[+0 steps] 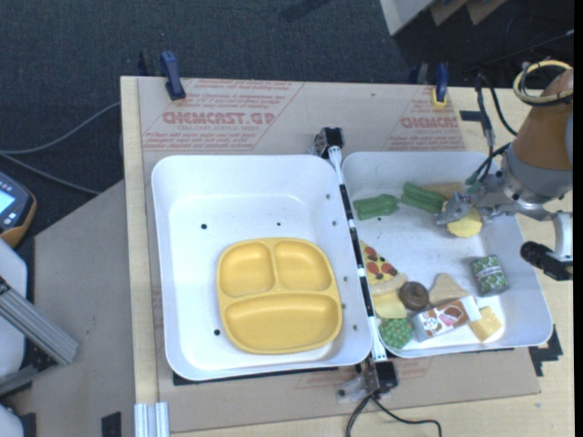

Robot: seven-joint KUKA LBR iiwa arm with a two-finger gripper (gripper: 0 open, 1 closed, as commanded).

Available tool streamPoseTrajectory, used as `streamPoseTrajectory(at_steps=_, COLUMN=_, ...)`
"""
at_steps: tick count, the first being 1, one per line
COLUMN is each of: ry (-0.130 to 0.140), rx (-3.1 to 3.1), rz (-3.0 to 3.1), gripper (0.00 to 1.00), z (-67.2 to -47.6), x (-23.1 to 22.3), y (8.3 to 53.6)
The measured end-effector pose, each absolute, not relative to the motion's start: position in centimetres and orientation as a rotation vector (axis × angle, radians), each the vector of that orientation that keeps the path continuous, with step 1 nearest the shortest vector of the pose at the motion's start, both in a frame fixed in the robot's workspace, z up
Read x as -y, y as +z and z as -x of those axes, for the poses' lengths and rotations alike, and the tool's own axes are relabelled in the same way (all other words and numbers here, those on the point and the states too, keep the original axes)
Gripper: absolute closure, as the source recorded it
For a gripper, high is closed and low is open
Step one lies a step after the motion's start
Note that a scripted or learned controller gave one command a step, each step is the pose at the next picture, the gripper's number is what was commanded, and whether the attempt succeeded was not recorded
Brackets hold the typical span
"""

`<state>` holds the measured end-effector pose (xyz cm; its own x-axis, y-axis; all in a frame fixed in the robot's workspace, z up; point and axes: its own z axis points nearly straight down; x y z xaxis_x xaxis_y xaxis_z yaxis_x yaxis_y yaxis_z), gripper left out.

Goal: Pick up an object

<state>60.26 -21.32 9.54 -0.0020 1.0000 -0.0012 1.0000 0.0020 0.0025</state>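
The right bin (533, 330) holds several toy foods. A yellow rounded piece (465, 228) lies near its back right, and my gripper (462, 210) sits right over that piece's top edge, touching or nearly touching it. The grey arm with its orange band (545, 139) comes in from the right. Two green pieces (376, 207) (424, 197) lie at the back of the bin, left of the gripper. A green can (488, 275) stands in front of the gripper.
A pizza slice (378, 267), a brown donut (414, 295), a bread slice (446, 288), a red-and-white packet (444, 318), a cheese wedge (489, 324) and a green broccoli piece (395, 332) crowd the right bin's front. The left bin (182, 189) holds a yellow divided plate (278, 294).
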Motion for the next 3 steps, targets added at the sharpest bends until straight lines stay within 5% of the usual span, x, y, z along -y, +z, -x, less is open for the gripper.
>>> streamPoseTrajectory(at_steps=1, ry=0.000, rx=-2.231, rz=-2.220, gripper=1.00, z=-55.3, x=12.9, y=8.4)
streamPoseTrajectory(at_steps=2, ry=0.018, rx=-2.228, rz=-2.204, gripper=1.00, z=-55.2, x=4.0, y=21.4)
streamPoseTrajectory(at_steps=3, ry=-0.001, rx=-2.232, rz=-2.218, gripper=1.00, z=-49.9, x=-1.0, y=22.6)
